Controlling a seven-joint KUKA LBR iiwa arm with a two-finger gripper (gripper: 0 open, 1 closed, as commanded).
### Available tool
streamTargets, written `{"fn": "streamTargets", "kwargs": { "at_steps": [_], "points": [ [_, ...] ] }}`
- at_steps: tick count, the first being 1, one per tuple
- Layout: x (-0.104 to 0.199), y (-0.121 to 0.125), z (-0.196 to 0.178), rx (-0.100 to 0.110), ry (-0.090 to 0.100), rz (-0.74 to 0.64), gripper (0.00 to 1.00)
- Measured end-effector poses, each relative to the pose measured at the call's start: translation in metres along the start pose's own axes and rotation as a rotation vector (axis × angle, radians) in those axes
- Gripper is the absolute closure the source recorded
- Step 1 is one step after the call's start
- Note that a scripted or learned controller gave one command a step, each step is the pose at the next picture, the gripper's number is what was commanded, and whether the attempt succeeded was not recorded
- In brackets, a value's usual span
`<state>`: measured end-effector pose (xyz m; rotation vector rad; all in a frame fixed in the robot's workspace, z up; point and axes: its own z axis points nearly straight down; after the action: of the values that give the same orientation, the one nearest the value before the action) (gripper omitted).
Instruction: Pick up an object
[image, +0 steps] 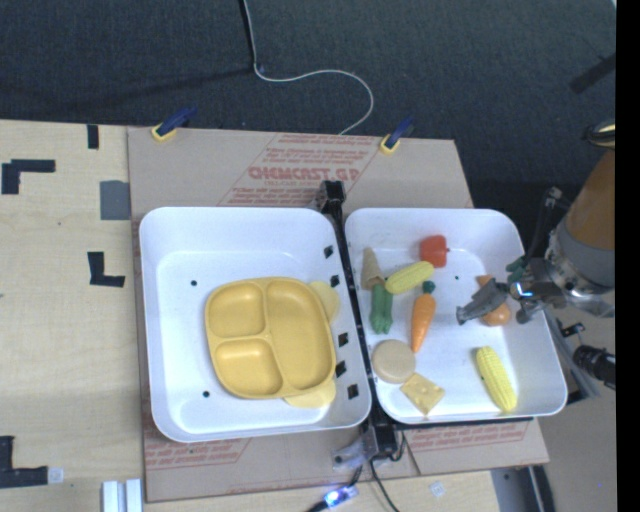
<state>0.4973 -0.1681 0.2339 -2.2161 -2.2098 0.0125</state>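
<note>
gripper (482, 306) low over right bin (505, 232), perhaps touching

Grey arm (585, 262), orange band above wrist, dark metal gripper (478, 308), small blue light

You have even, quite bright light from above, with no strong direction. The two white bins (160, 300) are the brightest parts and look a little washed out, but you see no hard glare on them. Shadows are soft and short; the yellow tray (270, 335) has a faint one at its lower edge. The dark floor (120, 50) at the top stays dim. The picture is a bit soft and grainy, and the gripper (490, 305) looks slightly blurred.
</note>
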Motion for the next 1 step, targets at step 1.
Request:
{"fn": "streamTargets", "kwargs": {
  "at_steps": [1],
  "points": [
    [0.0003, 0.0025, -0.0062, -0.012, -0.003, -0.004, 0.0]
  ]
}}
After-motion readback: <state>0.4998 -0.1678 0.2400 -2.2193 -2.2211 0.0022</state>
